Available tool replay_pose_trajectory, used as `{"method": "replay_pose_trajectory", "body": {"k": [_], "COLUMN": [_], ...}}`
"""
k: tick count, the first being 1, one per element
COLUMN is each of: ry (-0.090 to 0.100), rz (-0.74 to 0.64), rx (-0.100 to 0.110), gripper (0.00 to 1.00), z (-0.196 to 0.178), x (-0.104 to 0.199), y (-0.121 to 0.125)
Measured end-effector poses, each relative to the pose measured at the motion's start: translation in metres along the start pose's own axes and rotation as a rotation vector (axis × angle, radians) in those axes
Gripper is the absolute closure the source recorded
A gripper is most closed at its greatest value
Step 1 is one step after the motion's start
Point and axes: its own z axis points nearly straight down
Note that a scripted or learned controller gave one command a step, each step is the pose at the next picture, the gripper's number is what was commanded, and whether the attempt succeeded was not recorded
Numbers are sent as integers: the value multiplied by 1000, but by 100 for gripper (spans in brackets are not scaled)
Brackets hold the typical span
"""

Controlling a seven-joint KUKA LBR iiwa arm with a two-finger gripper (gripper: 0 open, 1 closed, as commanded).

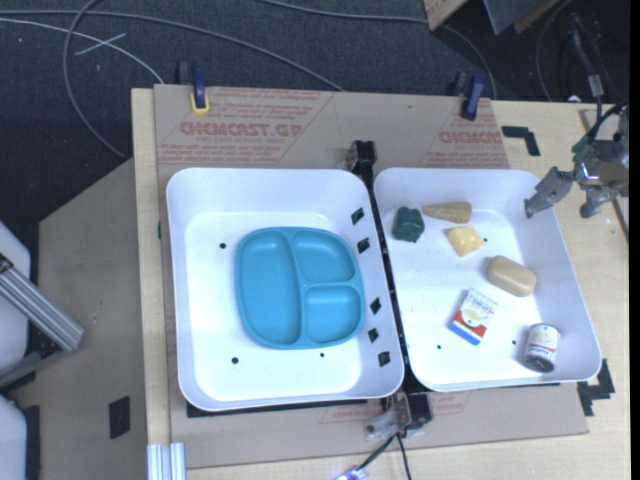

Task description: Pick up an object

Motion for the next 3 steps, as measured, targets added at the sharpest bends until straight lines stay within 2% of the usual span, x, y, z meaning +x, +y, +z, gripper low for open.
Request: {"method": "replay_pose_trajectory", "body": {"k": [1,3], "ry": [-3,-1], "rz": [-4,-3], "rx": [-14,-7], "gripper": [0,0], "z": [-8,111], "x": [1,-1], "y": [2,-11]}}
